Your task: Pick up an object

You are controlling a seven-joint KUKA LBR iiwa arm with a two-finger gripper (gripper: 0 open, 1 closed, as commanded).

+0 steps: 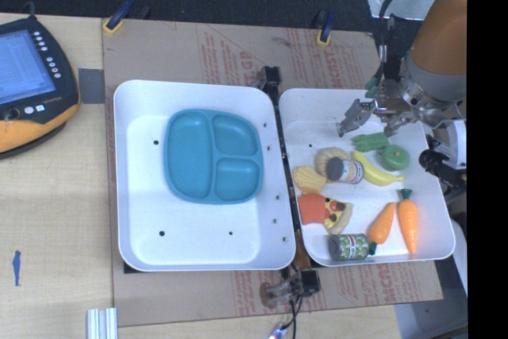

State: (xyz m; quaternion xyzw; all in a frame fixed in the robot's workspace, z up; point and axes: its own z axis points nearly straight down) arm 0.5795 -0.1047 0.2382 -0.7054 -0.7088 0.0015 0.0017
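My gripper (367,128) hangs over the upper part of the right bin (305,111), open, with nothing between its fingers. Just below and to its right lie a green toy vegetable (371,143) and a round green piece (394,157). Under them rests a yellow banana (379,173), beside a small bottle with a dark cap (340,167) and a yellow corn piece (308,179). Lower down are a red and orange toy (321,210), two carrots (381,223) (409,226) and a green can (349,246).
The left bin (139,171) holds a teal divided plate (213,155). A tablet in an orange case (32,83) lies at the bench's far left. Clamps (324,26) pin the cardboard at the back. The arm's orange band (440,24) stands over the right bin's far corner.
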